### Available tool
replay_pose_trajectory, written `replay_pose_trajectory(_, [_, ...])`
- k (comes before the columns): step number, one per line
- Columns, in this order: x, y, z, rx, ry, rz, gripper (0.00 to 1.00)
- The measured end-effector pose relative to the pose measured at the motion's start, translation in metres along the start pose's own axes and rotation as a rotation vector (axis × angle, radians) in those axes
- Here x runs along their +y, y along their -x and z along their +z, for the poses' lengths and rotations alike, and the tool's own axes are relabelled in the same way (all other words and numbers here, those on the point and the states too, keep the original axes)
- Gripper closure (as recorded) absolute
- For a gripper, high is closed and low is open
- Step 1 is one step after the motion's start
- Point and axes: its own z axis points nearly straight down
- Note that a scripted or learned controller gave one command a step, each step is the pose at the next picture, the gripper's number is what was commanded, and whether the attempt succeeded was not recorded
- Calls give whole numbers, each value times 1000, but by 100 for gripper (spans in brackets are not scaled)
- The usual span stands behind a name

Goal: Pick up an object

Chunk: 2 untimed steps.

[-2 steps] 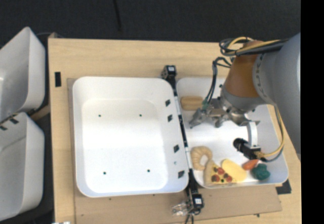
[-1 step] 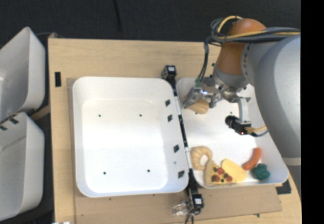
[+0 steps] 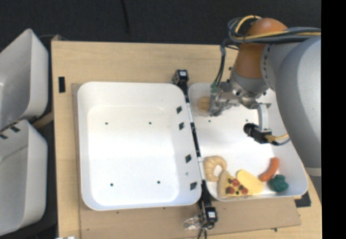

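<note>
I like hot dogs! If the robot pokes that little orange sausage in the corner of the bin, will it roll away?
Probably a little. The small orange sausage looks rounded and slightly curved, so it may wobble more than roll straight. It lies beside a green bumpy toy and near the white bin's wall, which would likely stop it. It looks light.

Two bins (image 3: 130,200), six toy foods (image 3: 215,166)

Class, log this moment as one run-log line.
tool: far corner of right bin | beside tan object | grasp: unconfirmed | toy food: near end
</note>
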Motion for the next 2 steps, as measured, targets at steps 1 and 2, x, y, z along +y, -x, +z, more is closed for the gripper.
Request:
replay_pose_trajectory(1, [-58, -82, -95, 6, 10, -4, 100])
replay_pose_trajectory(2, [-57, -77, -89, 3, 5, 3, 0])
